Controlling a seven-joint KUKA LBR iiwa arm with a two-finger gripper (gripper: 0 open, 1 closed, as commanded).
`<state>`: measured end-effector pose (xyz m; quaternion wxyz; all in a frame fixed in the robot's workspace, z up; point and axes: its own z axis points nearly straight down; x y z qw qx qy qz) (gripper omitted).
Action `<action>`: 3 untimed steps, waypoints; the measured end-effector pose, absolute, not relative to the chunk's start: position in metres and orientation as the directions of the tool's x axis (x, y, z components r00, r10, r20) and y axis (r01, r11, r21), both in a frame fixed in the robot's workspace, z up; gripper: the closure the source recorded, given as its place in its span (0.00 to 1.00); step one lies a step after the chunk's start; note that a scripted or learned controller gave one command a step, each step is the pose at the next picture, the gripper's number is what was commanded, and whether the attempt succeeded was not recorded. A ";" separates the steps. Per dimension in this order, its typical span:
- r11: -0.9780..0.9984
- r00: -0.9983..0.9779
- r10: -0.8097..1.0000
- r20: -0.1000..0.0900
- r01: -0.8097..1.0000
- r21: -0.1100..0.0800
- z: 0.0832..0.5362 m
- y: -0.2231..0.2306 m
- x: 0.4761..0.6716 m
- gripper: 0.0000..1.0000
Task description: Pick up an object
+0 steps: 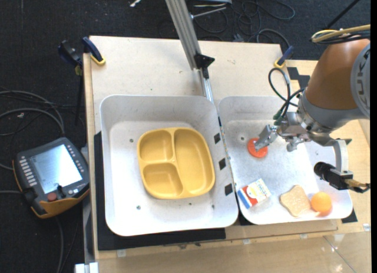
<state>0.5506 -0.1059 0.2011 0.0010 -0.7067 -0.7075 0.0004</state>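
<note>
Red disc-shaped object (pixel 257 148), lying flat in the right bin (pixel 235 112) towards its far left part, is met from above by the gripper (pixel 266 138), presumably so that it can be pinched off the floor; whether the fingers are apart or closed on it cannot be told. Along the near edge are set a small carton (pixel 254 193), a slice of bread (pixel 296 200) and an orange (pixel 321 202), well apart from the disc, so nothing is judged to obstruct. A yellow divided tray (pixel 175 163) is kept in the left bin (pixel 118 124).
</note>
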 end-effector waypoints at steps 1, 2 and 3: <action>0.001 -0.001 1.000 0.001 1.000 -0.001 0.201 -0.106 0.551 0.00; -0.001 0.001 1.000 0.001 1.000 -0.006 0.142 -0.113 0.545 0.00; 0.000 0.000 1.000 0.000 1.000 0.001 0.095 -0.113 0.545 0.00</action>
